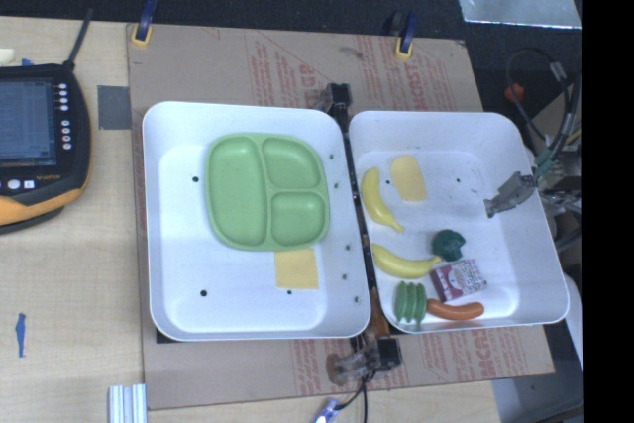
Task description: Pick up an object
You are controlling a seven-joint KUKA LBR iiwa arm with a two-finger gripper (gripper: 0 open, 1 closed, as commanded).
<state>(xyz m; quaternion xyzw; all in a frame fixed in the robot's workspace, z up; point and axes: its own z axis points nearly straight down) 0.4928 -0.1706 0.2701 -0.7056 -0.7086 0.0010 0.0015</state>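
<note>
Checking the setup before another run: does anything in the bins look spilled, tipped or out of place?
Nothing stands out. The green divided plate lies flat in the left bin with a yellow square beside it. The right bin holds two bananas, each lying loose and whole.

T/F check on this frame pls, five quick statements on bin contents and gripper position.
1. The green divided plate lies in the left bin. True.
2. Two bananas lie in the right bin. True: upper banana, lower banana.
3. The yellow square lies on the plate. False: it lies on the bin floor just below the plate.
4. The gripper holds a banana. False: it is over the right bin's right side, apart from both.
5. The carrot is in the left bin. False: right bin, near its front edge.
</note>
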